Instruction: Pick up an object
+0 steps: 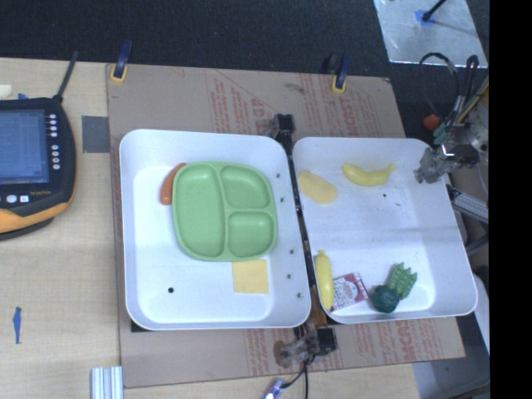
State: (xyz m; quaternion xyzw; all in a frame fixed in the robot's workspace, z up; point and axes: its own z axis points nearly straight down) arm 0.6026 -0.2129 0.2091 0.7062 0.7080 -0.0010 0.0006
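**Two bins, tool parked at the right bin's far right rim**

Two shallow white bins are seen side by side on the surface (75, 306), over a sheet of brown cardboard (249, 98). The tool (434, 166) is seen at the upper right corner of the right bin (432, 248), just at its rim; whether it is open or closed cannot be told, and nothing can be seen held in it.

Nearest to the tool, a short way to its left inside the same bin, a curved yellow banana (367, 174) is found. Further left again, close to the wall shared with the other bin, a pale yellow rounded piece (317, 188) lies flat. Well below the tool, along the near edge of the right bin, a dark green and light green broccoli-like toy (392, 289) is placed, with a small red and white packet (348, 290) just beside it and an upright yellow piece (323, 279) touching or nearly touching that packet on its far side.

The left bin (145, 248) lies well apart from the tool. A green divided plate (224, 211) is set in it, with an orange-red item (169, 184) tucked against the plate's far left edge and a flat yellow square (251, 277) just below the plate.

Beyond the bins, farthest from the tool, a control pendant with a screen (29, 165) rests on the surface.
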